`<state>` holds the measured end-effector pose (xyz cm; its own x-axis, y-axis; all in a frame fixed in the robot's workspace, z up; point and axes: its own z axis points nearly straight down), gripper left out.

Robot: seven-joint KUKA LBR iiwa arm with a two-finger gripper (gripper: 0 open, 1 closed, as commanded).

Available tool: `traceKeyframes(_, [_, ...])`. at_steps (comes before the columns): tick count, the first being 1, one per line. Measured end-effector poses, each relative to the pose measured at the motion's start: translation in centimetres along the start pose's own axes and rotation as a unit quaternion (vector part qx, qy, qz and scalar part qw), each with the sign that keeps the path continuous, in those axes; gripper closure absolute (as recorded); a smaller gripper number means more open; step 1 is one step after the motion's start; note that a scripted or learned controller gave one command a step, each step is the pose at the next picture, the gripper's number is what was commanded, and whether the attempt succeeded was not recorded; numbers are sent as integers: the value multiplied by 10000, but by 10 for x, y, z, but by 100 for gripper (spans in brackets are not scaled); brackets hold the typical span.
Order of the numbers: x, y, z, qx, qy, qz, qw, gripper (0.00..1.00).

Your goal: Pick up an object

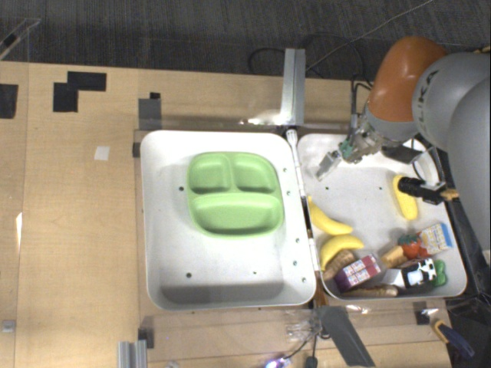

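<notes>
This looks like a robotics lab: a pale wooden surface (77,228) marked with black tape squares (78,88), metal brackets (294,83), loose cables, probably grey carpet (153,14) beyond.

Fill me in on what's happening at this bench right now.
A grey robot arm with an orange band reaches in from the right, its gripper hanging over the upper left part of the right bin, with nothing between its fingers. The objects it could pick lie lower in that bin: two bananas by the left wall, a yellow piece at the right, and small packages along the bottom. The left bin holds a green divided tray.
</notes>
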<state>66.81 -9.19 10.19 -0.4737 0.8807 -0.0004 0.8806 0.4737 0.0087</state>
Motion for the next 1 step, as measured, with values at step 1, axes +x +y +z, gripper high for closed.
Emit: traceKeyframes(1, [-4,1,9,28,39,395,9992,0])
